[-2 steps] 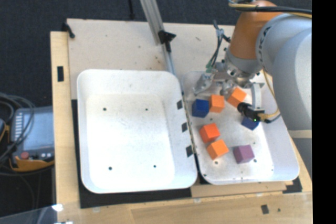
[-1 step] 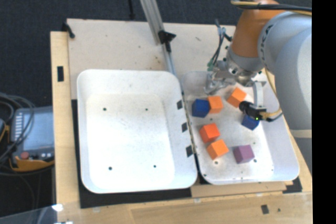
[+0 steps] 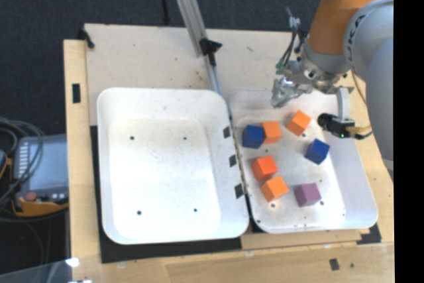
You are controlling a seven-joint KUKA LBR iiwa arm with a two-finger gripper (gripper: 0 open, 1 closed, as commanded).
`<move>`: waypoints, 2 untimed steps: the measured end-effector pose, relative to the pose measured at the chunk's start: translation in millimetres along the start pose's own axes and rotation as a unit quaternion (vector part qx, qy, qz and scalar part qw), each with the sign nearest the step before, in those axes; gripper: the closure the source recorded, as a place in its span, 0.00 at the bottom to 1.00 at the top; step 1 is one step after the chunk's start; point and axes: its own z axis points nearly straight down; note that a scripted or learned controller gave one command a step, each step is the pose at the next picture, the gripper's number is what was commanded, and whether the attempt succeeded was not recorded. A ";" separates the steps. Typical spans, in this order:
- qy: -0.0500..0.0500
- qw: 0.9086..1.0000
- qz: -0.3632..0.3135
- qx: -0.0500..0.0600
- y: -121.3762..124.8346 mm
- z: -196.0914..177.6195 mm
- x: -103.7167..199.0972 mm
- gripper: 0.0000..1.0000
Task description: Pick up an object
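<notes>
Seven small cubes lay in right bin (image 3: pixel 358 209): four orange, two blue, one purple. Blocks were cubes, so no clear long axis; most sat turned at slant to bin walls. Orange cube (image 3: pixel 299 122) lay farthest, near gripper (image 3: pixel 283 93). Gripper hung over far part of bin, nothing between fingers; finger gap could not be judged. Left bin (image 3: pixel 165 162) was white.

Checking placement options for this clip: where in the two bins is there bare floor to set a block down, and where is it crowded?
The left bin offers bare floor from wall to wall. In the right bin, blocks cluster mid-floor, from the blue cube and orange cube down to the purple cube. Free strips remain along its near rim and far-left corner, beside the gripper.
</notes>
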 end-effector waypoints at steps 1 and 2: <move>0.000 1.000 -0.002 0.000 1.7 -45.7 -1.3 1.00; 0.001 1.000 -0.004 0.003 -5.0 -38.2 46.5 1.00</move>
